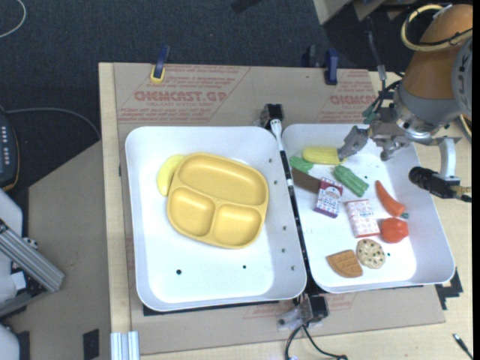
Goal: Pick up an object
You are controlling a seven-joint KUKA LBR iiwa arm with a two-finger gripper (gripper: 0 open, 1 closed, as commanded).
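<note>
While the gripper hangs over the right bin, its 2 fingers are spread apart with nothing between them. One fingertip sits just right of the corn, the other further right of it, above the bin floor.

Taking the corn as landmark: it lies near the back left of the right bin, yellow, lengthwise across. Just left and below it is a green piece touching a brown bar. Below right of the corn lies a green cucumber-like piece, tilted, close under the left fingertip. Below the corn is a small red and white carton. Further right and below the corn: a pink and white packet, a carrot lying at a slant, and a tomato touching the carrot's lower end, as far as can be told. Well below the corn, near the front of the bin, are a cookie and a bread slice, side by side and touching.

Left of the corn, across the divide between the bins, is the left bin. It holds a yellow tray with 3 compartments; a yellow shape pokes out from under the tray's left edge, what it is cannot be told.

The arm, with its orange band, reaches in well right of and behind the corn. Both bins rest on a cardboard sheet.
</note>
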